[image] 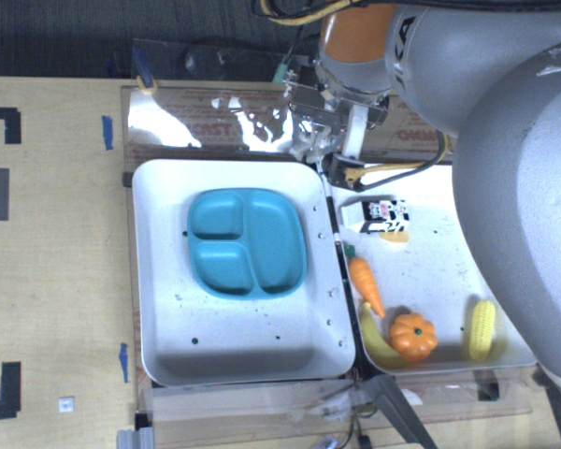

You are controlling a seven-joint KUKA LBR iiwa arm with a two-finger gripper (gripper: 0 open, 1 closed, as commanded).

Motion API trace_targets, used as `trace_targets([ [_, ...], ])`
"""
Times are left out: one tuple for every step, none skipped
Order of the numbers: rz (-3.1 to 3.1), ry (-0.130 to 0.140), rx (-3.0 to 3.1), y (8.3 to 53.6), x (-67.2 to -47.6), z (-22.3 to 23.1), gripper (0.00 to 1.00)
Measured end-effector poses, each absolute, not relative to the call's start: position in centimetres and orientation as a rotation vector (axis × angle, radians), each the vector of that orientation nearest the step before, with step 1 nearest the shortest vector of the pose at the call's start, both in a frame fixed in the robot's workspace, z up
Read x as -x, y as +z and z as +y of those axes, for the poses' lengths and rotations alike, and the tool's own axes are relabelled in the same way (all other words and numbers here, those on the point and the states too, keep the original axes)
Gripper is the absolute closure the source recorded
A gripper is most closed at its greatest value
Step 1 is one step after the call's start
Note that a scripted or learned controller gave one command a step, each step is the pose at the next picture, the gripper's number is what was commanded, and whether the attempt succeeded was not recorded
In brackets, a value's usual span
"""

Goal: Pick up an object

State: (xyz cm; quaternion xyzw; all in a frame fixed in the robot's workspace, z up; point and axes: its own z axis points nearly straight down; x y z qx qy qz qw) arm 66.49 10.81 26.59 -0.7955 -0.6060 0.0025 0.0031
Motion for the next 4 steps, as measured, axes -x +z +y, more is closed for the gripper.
trace_targets([
  [-2.098,-0.008,2.345,33.4,-65.7,5.7,1.00],
  [-2.313,0.002,2.125,33.7,-64.0,-0.3,1.00],
  [-1.970,0.004,2.445,33.0,-61.8,-11.0,1.00],
  [-2.051,-0.003,2.386,35.4,-62.2,-12.4,1.00],
])
